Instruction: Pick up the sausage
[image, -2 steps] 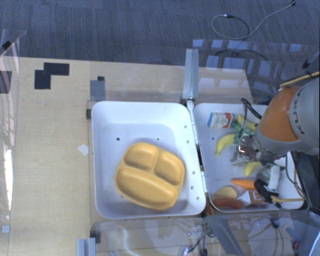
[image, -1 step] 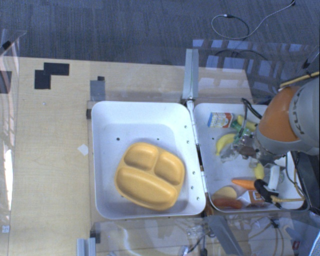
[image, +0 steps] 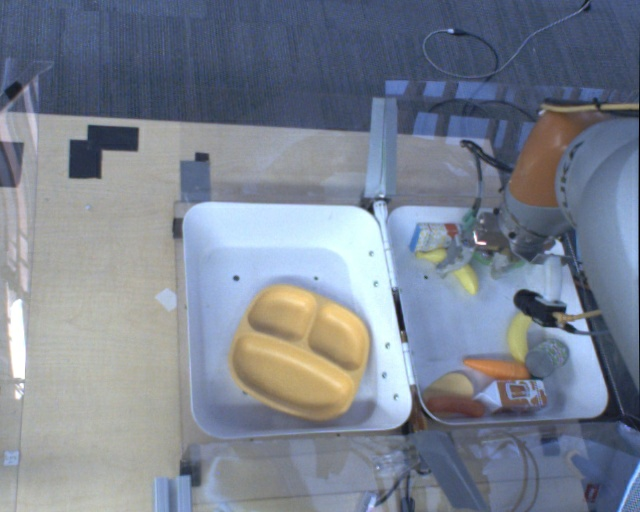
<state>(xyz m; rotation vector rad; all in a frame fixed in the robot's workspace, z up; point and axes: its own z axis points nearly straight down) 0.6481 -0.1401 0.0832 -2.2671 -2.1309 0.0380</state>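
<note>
Sausage (image: 455, 405) lies at the right bin's (image: 430, 320) near edge, beside a carrot (image: 497, 368). Gripper (image: 487, 240) hovers at the far end; reaching is in hand. Next, travel nearer, then descend.

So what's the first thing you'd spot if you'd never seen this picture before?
Probably the big yellow tray with three sections, sitting alone in the left bin. Next comes the grey arm with its orange band, reaching in from the right over the far end of the right bin. That bin holds a jumble of toy food, with the reddish sausage lying at its near edge beside a carrot.
</note>
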